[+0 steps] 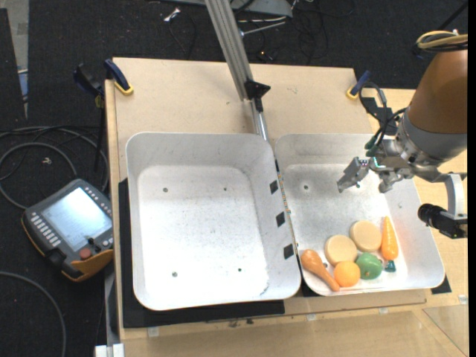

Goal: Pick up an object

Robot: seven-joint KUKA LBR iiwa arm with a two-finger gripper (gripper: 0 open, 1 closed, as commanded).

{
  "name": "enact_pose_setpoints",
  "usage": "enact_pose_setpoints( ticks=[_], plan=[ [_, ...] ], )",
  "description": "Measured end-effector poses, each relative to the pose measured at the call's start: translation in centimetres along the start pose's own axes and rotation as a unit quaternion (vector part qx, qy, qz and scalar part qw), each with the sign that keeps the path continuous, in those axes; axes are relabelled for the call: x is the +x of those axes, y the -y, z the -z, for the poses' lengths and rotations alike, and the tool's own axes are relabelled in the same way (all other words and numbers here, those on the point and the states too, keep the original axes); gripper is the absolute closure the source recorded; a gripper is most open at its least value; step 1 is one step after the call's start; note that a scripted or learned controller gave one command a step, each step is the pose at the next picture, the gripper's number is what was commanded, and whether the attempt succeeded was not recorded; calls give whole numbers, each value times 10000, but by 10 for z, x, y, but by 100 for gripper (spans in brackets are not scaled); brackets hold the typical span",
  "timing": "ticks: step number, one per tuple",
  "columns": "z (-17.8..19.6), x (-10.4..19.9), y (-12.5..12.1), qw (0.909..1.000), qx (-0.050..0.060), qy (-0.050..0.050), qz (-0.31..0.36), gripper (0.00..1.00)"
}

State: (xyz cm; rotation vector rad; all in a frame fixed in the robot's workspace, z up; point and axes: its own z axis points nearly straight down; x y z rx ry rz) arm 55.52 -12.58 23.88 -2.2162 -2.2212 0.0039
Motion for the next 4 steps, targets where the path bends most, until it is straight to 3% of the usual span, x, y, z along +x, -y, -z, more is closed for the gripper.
enact_pose_setpoints(
  ticks=[1,3,4],
  plan=[
    [2,0,-1,10000,-22,5,-12,0],
    [-116,5,6,10000,10,-2,-18,0],
    [-144,5,6,10000,-24,6,-18,0]
  ],
)
